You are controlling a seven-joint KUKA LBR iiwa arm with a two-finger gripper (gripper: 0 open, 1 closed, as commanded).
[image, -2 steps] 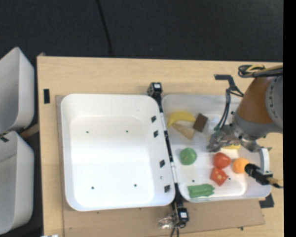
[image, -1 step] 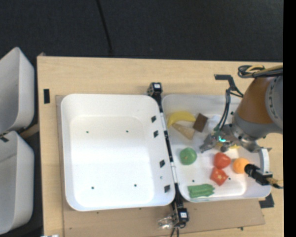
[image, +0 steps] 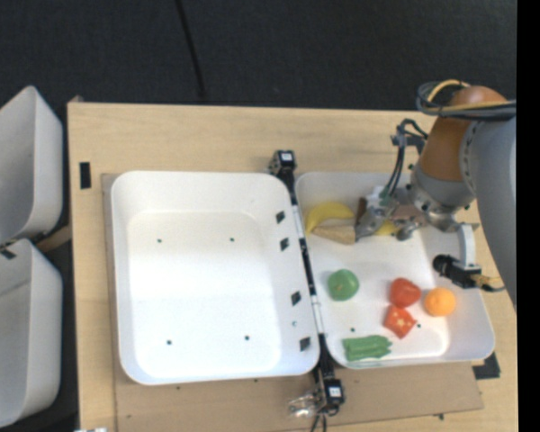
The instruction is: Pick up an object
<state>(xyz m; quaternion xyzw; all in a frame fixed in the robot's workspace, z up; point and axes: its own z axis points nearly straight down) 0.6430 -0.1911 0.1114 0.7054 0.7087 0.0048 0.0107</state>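
Observation:
My gripper (image: 368, 220) is low in the right bin (image: 463, 336), near its back edge. It sits right over the right end of a yellow banana-shaped toy (image: 328, 216), with a tan piece (image: 340, 234) just left of it. A bit of yellow shows on the gripper's right side too. Further forward in the same bin lie a green apple (image: 344, 284), a red tomato (image: 405, 291), a red pepper piece (image: 399, 320), an orange (image: 440, 302) and a flat green toy (image: 366, 347).
The left bin (image: 144, 349) lies beside the right one, with a row of black clips (image: 299, 273) along their shared edge. The arm's grey body and orange band (image: 450, 147) hang over the right bin's back right corner.

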